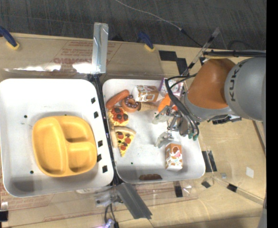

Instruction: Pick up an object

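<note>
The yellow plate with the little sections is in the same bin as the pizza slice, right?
No. The camera view shows the yellow plate alone in the left bin; the pizza slice lies in the right bin.

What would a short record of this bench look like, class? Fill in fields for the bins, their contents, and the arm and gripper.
left bin: holds a yellow divided tray
right bin: holds toy food
pizza slice: near the right bin's left wall
hot dog: upper left corner of the right bin
small carton: lower right of the right bin
arm: reaches in from the right, over the right bin
gripper: low over the right bin, just above the small carton; grasp cannot be judged
</note>
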Controlling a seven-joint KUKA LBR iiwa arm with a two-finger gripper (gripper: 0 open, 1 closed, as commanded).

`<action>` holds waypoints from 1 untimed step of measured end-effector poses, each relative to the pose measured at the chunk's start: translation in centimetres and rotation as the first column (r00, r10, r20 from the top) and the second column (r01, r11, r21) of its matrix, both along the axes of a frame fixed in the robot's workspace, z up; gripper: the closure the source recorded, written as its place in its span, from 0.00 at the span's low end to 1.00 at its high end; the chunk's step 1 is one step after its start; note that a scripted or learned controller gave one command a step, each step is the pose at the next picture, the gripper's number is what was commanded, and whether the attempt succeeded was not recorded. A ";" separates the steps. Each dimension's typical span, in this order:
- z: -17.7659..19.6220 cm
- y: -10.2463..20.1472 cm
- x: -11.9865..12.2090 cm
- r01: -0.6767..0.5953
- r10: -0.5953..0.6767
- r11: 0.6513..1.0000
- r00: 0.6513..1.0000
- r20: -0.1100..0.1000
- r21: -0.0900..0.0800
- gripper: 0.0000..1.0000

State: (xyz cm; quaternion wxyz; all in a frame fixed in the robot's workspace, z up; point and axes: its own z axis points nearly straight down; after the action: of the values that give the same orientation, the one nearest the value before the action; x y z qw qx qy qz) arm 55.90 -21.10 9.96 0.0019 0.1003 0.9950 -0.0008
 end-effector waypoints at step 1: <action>-0.7 0.2 -4.7 -0.019 0.019 1.000 1.000 -0.001 0.001 0.00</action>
State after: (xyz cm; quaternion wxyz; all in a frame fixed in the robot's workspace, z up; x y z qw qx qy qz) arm 51.23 -20.94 9.30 0.0015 0.0910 0.9958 -0.0002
